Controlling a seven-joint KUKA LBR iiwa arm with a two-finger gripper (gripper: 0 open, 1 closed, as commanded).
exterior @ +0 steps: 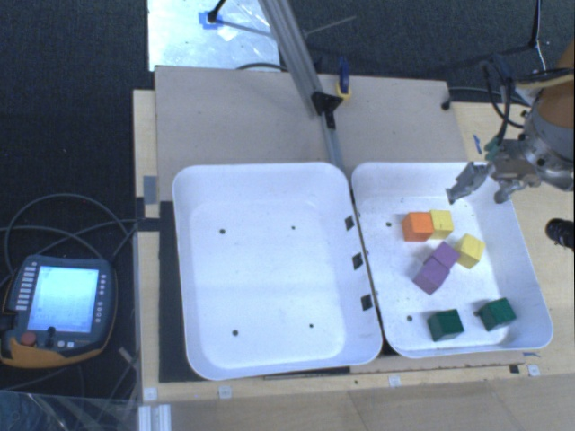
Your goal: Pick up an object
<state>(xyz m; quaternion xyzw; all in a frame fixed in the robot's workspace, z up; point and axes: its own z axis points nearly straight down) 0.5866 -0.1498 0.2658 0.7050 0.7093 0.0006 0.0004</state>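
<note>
Room's lit bright & even from overhead, no hard shadows anywhere. Both white bins point(260, 268) are close to blown out, esp. the left one, so rim detail is faint. The blocks point(440, 250) throw only soft, short shadows onto the bin floor. Strong glare off a shiny sheet point(193, 16) on the floor at top, w/ a washed-out patch. The pendant screen point(63, 299) at left glows pale cyan, overexposed, nothing readable. Dark carpet point(63, 106) goes nearly black, texture barely there. Picture's low-res & a bit soft overall; the tool point(481, 182) looks smeared, edges fuzzy. Worktop point(243, 115) reads flat beige, no sheen.
</note>
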